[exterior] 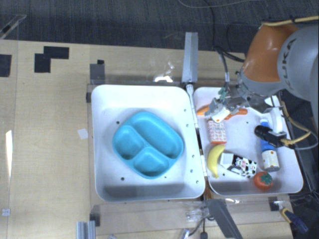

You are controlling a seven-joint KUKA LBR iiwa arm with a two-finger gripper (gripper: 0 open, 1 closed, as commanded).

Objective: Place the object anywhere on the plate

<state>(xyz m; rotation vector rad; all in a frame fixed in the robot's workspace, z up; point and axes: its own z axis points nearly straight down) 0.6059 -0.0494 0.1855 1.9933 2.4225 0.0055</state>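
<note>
Legible text: part of white lettering, apparently "KU", on the grey arm (299, 59) at the right edge of the view, cut off by the frame. Printed packaging that cannot be read at this size: a red-and-white patterned packet (216, 131), a black-and-white box (240, 164), a small bottle (269, 159) with a label. No numbers or signs can be made out on the bins or the bench.
</note>
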